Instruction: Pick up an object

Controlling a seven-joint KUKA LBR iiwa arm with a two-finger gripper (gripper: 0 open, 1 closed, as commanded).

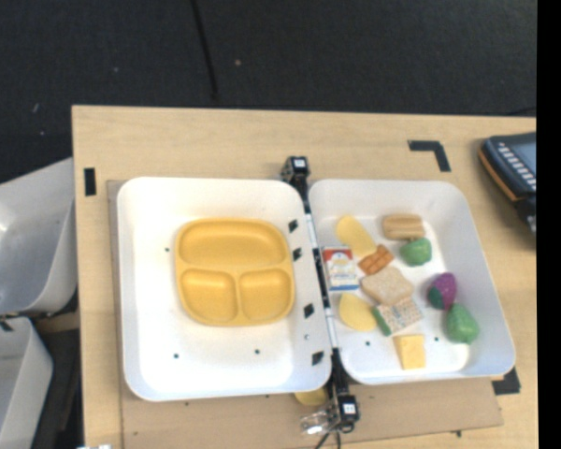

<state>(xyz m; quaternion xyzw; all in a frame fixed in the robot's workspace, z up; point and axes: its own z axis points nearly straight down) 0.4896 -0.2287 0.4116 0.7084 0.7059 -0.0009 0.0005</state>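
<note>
The right bin (467,215) holds a heap of toy food. A tan bread roll (402,225) lies at the back beside a green ball (415,251). A pale yellow piece (354,233) and a small red and white carton (340,268) sit by the bin's left wall. In the middle are an orange strip (375,258), a slice of brown bread (387,286) and a cracker (403,313). A purple piece (441,289) and a green piece (461,324) lie at the right. Another yellow piece (358,313) and a yellow cheese block (410,351) lie near the front.
The left bin (140,344) bears a yellow three-compartment plate (234,270). A black handheld device (511,165) rests on the bench at the far right. Clips and a cable (329,417) sit along the seam between the bins. White containers (19,241) stand off the bench's left.
</note>
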